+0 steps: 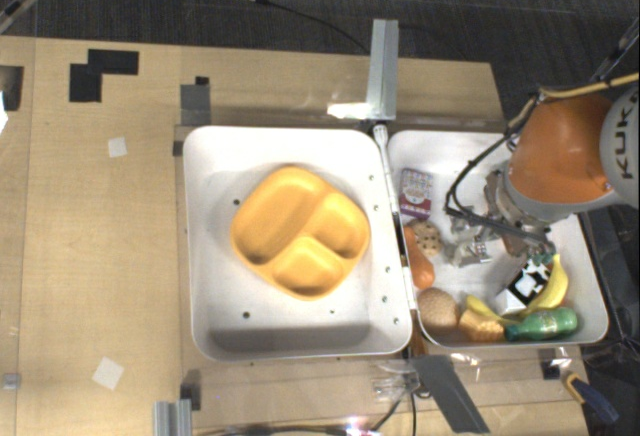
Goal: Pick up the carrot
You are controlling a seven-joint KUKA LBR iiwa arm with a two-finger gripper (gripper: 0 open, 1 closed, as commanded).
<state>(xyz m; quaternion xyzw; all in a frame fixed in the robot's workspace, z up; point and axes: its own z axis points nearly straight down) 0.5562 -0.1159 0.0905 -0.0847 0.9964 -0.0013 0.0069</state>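
Note:
The carrot (pixel 423 271) is a small orange piece lying along the left wall of the right bin (pixel 596 323), just below a chocolate-chip cookie (pixel 426 238). My gripper (pixel 470 246) hangs low over the middle of that bin, under the orange wrist band (pixel 560 156). It is a short way right of the carrot and is not touching it. The wrist hides part of the bin floor behind it.
The right bin also holds a purple-and-white packet (pixel 415 190), a brown potato (pixel 437 305), an orange bread piece (pixel 481 326), a banana (pixel 553 288), a green vegetable (pixel 545 324) and a black-and-white block (pixel 527 279). The left bin (pixel 205 254) holds a yellow divided plate (pixel 300 230).

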